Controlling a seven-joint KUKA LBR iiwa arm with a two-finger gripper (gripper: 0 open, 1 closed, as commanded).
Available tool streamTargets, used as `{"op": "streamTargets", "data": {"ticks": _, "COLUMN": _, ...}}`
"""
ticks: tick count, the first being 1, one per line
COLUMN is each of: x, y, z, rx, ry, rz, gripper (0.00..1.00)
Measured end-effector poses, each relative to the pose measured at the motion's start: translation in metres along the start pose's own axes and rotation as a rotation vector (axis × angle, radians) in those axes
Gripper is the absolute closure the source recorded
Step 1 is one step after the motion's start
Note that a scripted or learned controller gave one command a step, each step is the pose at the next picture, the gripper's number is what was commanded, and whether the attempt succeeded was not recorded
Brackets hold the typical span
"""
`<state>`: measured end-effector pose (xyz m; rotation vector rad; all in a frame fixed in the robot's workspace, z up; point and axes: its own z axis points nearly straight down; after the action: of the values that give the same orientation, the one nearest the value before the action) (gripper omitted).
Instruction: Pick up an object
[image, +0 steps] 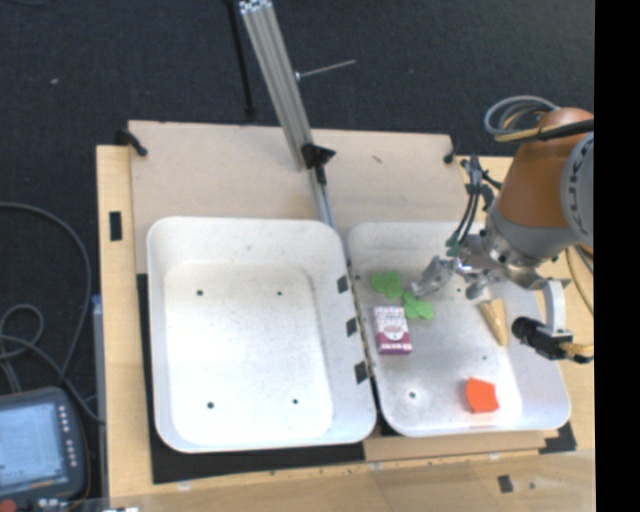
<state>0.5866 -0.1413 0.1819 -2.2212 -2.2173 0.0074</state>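
Note:
The right bin (437, 372) holds two green pieces (386, 283) (419, 307), a maroon box (392, 329), an orange block (481, 395) and a tan cone (494, 320). My gripper (437, 277) hangs over the upper middle of this bin, its tip pointing left and down. It sits just above and right of the nearer green piece and right of the farther one. I see nothing held in it. The cone lies right below the wrist, beside the arm's grey body.
The left bin (250, 330) stands beside the right one. A slanted metal pole (285, 90) rises from the back edge between the bins. A black part with cables (540, 338) sticks out at the right bin's right side. A pendant (35, 445) lies off the bench, bottom left.

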Motion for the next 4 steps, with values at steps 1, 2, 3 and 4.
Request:
{"op": "streamTargets", "data": {"ticks": 1, "x": 0.004, "y": 0.0, "z": 0.062, "rx": 0.0, "ry": 0.0, "rz": 0.002, "gripper": 0.0}}
{"op": "streamTargets", "data": {"ticks": 2, "x": 0.003, "y": 0.003, "z": 0.047, "rx": -0.01, "ry": 0.001, "rz": 0.01, "gripper": 1.0}}
{"op": "streamTargets", "data": {"ticks": 3, "x": -0.006, "y": 0.004, "z": 0.001, "rx": -0.011, "ry": -0.001, "rz": 0.003, "gripper": 1.0}}
{"op": "streamTargets", "data": {"ticks": 4, "x": -0.004, "y": 0.003, "z": -0.064, "rx": -0.015, "ry": -0.001, "rz": -0.004, "gripper": 1.0}}
